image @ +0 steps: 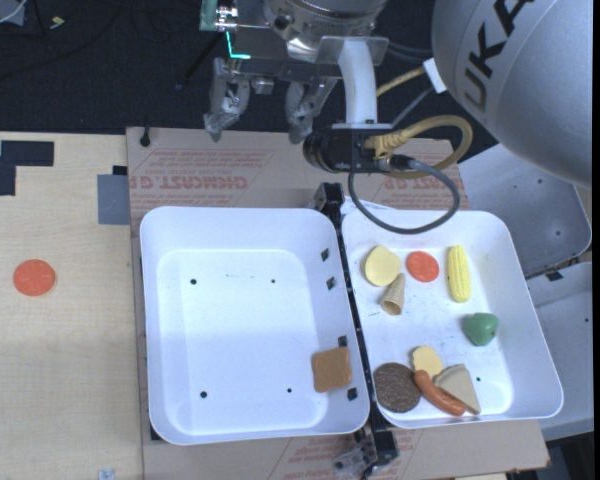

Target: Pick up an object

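We look down on a pale wooden bench [60, 368] with a brown cardboard sheet [230, 178] printed in red mirrored lettering we cannot read for certain. On it sit two shallow white plastic bins. The left bin [180, 268] holds a flat tan square cracker [331, 369] near its right wall. The right bin [520, 368] holds a pale yellow disc [382, 265], a red round slice [423, 266], a ribbed yellow corn cob [459, 273], a beige cone [394, 293], a green rounded pepper [481, 328], a dark brown round cookie [397, 387], an orange sausage [438, 393] and a tan wedge [462, 385]. The grey metal two-finger gripper [261, 123] hangs spread apart and bare above the cardboard, beyond the bins. The arm [520, 58] bears the letters "UKA".
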Controlling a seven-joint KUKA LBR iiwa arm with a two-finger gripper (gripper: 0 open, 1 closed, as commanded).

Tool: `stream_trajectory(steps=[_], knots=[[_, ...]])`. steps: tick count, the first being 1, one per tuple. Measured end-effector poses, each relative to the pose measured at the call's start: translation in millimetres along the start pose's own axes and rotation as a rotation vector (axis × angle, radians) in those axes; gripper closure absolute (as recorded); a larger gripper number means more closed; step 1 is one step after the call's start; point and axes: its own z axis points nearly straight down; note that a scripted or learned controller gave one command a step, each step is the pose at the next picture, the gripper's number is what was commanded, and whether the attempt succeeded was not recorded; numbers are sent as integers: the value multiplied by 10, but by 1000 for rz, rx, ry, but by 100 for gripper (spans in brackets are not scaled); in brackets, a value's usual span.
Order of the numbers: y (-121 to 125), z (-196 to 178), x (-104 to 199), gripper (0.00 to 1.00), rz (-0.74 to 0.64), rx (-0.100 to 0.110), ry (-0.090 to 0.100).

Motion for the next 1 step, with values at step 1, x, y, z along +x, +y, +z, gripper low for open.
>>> stream_trajectory(steps=[1], knots=[[-3,-96,12,100,-5,3,0]])
